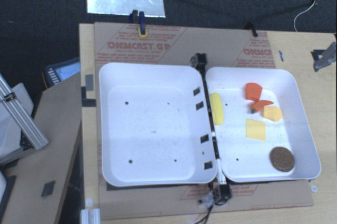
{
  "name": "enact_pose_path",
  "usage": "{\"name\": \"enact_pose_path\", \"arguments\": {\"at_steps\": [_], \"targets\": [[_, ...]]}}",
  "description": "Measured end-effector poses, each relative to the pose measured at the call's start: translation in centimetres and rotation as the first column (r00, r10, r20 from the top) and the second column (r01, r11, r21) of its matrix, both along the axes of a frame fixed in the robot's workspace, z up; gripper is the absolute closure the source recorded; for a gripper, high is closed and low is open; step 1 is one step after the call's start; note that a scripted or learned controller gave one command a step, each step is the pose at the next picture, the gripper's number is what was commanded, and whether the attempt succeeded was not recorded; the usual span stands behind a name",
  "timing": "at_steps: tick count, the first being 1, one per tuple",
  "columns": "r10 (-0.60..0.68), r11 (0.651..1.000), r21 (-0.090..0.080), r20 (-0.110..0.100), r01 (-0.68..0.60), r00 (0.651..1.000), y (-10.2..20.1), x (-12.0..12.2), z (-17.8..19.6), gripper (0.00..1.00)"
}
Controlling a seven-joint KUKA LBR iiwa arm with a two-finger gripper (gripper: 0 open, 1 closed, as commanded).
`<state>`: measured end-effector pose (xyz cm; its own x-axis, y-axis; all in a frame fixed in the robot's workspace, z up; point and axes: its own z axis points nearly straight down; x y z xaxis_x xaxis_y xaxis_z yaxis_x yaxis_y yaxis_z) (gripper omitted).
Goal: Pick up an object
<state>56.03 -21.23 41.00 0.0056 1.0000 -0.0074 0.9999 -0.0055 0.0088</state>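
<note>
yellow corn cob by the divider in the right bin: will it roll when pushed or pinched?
Probably. The corn cob looks long and rounded, so a sideways push would likely roll it. It lies along the right bin's inner wall, which may block rolling that way and crowd one finger. Its surface looks like smooth plastic, so perhaps slippery.

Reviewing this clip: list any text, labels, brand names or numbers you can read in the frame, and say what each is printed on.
"CHEMCAST GP", red print on the brown protective sheet under the bins, behind the left bin.
Same red print behind the right bin, at: probably the same words, too blurred to confirm.
Fainter red print on the sheet's front edge: unreadable.
Dark device with a lit screen at far left: too small to read.
</note>
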Motion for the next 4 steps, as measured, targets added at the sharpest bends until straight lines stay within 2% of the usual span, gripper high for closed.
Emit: {"name": "enact_pose_path", "arguments": {"at_steps": [2,3,4], "targets": [[0.016,1.0,0.007,0.002,-0.016,1.0,10.8,3.3,12.9,0.0],[0.013,1.0,0.005,-0.001,-0.013,1.0,10.4,3.3,13.7,1.0],[0.003,1.0,0.004,-0.006,-0.003,1.0,3.6,11.0,12.3,1.0]]}}
